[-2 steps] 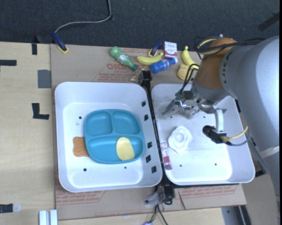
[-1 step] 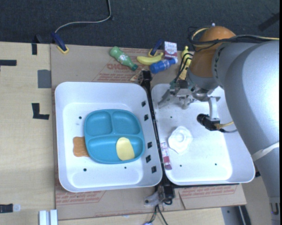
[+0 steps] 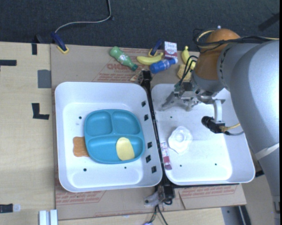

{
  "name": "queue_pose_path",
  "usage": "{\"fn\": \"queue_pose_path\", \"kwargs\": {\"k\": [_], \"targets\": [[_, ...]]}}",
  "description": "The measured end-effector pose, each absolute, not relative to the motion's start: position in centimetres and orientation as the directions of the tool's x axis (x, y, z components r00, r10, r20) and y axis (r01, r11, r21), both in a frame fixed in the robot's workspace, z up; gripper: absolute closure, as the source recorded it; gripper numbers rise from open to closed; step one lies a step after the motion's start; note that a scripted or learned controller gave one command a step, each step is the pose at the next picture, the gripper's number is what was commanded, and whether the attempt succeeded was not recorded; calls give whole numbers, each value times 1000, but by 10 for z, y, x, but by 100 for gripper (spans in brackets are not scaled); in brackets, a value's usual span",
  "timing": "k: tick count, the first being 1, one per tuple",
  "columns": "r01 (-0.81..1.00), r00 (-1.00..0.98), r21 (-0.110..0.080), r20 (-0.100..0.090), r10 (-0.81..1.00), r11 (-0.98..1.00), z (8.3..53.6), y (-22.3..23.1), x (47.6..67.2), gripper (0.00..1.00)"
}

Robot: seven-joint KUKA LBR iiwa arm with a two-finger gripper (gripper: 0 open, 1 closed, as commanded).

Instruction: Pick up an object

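Note:
My gripper point(image 3: 180, 102) hangs over the back of the right bin point(image 3: 234, 170), below the orange band of the arm. Its metal fingers point(image 3: 166, 102) are spread open with nothing between them. A crumpled white object point(image 3: 180, 139) lies in the middle of the right bin, a short way in front of the gripper and apart from it. A small red and white packet point(image 3: 166, 156) rests along that bin's left wall. In the left bin point(image 3: 66, 172) a blue divided plate point(image 3: 108, 128) carries a yellow piece point(image 3: 125, 148), and an orange-brown piece point(image 3: 78, 146) pokes out at its left.
Behind the bins on the cardboard lie a green bottle point(image 3: 122, 58), a banana point(image 3: 149, 59), a blue bottle point(image 3: 160, 66), a small red and white box point(image 3: 170, 47) and a yellow item point(image 3: 185, 55). The grey arm point(image 3: 258, 93) covers the right bin's far right side.

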State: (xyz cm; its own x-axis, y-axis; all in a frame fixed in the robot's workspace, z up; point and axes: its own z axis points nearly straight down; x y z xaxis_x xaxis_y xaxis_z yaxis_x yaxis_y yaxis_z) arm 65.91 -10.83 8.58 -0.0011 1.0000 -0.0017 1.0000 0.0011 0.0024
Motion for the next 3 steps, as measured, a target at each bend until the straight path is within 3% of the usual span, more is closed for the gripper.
{"fn": "queue_pose_path", "kwargs": {"k": [1,2,3], "targets": [[1000,0,2,-2,1000,0,86,-95,629,0],[1000,0,2,-2,1000,0,96,-95,629,100],[1000,-3,0,1,1000,3,184,-28,587,100]]}}
